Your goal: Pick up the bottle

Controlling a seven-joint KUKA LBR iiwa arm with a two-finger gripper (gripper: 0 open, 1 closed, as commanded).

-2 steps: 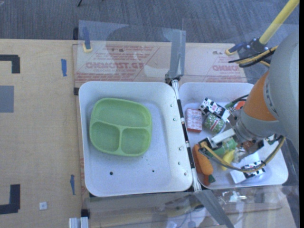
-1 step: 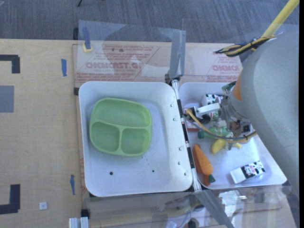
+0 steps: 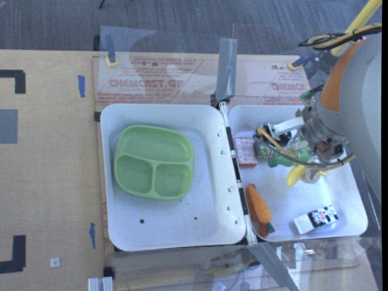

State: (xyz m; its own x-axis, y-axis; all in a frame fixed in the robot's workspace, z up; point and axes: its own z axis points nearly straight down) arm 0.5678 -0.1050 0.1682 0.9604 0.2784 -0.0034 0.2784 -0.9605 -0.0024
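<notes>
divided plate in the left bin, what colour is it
Light green, seen clearly in the camera view: the divided plate lies in the left bin.

Two shallow white bins: left bin, right bin. One green divided plate in the left. In the right: one toy carrot, one small black-and-white carton, one red-labelled packet, one yellow banana-like piece. Items under the wrist too cluttered to count.

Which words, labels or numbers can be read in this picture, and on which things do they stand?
Red print on the clear sheet behind the bins: mirrored and blurred, not readable.
Red print on the sheet's right part: blurred, not readable.
Red packet in the right bin: print too small to read.
Black-and-white carton: no readable text.
</notes>
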